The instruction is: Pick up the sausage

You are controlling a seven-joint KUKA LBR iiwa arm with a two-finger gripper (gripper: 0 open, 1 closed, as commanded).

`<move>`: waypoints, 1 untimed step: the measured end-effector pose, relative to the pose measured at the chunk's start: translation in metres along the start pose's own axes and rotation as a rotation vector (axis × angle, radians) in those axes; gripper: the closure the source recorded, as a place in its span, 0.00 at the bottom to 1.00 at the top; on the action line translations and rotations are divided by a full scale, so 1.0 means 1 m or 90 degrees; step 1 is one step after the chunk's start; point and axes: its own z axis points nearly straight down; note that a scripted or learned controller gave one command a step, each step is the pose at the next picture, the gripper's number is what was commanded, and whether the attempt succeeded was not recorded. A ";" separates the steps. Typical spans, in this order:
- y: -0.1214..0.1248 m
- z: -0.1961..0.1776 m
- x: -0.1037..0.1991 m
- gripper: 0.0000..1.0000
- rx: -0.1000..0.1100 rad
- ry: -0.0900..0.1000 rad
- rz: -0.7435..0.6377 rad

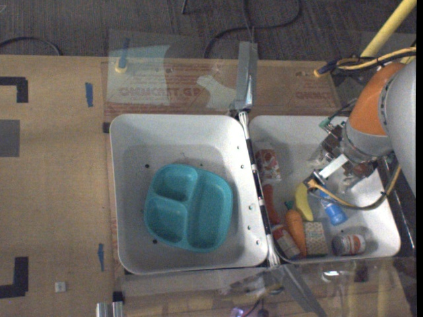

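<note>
Against the right bin's point(391, 233) left wall lies a slender reddish sausage point(270, 204).

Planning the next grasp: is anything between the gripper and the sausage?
Nothing visible blocks it. The sausage lies by the right bin's left wall, banana and carrot beside it. The gripper hangs to the right.

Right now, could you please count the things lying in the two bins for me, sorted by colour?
Teal: 1, the divided plate in the left bin.
Red or orange: 2, the sausage and the carrot.
Yellow: 1, the banana.
Blue: 1, a small bottle.
Mixed print: 4, a packet, a small box, a can, a pouch.
Total: 9
</note>
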 end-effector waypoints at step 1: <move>-0.003 0.000 0.063 0.00 -0.001 0.001 0.286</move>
